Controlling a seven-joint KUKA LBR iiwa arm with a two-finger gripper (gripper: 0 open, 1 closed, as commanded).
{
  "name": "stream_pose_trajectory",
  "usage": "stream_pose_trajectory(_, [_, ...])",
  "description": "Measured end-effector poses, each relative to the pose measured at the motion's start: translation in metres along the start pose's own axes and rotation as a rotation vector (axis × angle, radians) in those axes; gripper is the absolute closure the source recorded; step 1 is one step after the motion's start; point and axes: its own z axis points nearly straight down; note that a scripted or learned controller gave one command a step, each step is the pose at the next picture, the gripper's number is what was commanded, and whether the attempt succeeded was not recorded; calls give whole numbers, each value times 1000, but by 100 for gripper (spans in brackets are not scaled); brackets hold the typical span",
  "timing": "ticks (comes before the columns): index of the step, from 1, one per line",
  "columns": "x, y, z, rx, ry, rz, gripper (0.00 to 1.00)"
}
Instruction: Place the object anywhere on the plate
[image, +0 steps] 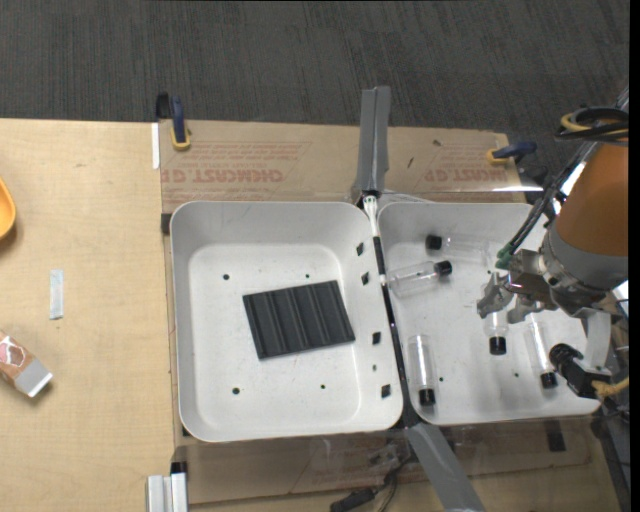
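Two shallow white bins sit side by side on a bench lined with cardboard (300, 165), whose red printing appears upside down from this view and reads roughly "CHEMCAST GP"; the smaller lines below it are too fine to read. The left bin (200, 400) holds a dark ribbed rectangular plate (298, 318), lying flat near the centre and slightly rotated. The right bin (455, 395) holds several clear vials with black caps: one vial (421, 271) lies on its side near the divider, another vial (421, 370) lies lengthwise lower down, a small one (435, 242) rests near the back wall, and two more (541, 358) lie toward the right side, partly overlapped by the arm. The gripper (497, 305) hangs over the right bin, just above a black-capped vial (496, 340); whether that vial is gripped or merely lies beneath cannot be told, since cables and the metal wrist clutter the area and the state of the hand is not resolvable. The arm (600, 215), with its orange band, enters from the right and is cut off by the frame. On the bench at left lie a small pale strip (56, 294), a wrapped item (22, 366) with illegible print, and an orange object (5, 208) cropped by the edge. Blue-and-yellow clamps (176, 122) hold the cardboard at the back.
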Motion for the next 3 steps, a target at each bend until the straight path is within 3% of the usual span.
stream_pose_trajectory(1, [47,-17,-47,0,-1,-105,100])
stream_pose_trajectory(2, [87,6,14,3,-1,-196,100])
stream_pose_trajectory(3, [160,55,14,1,-2,-367,100])
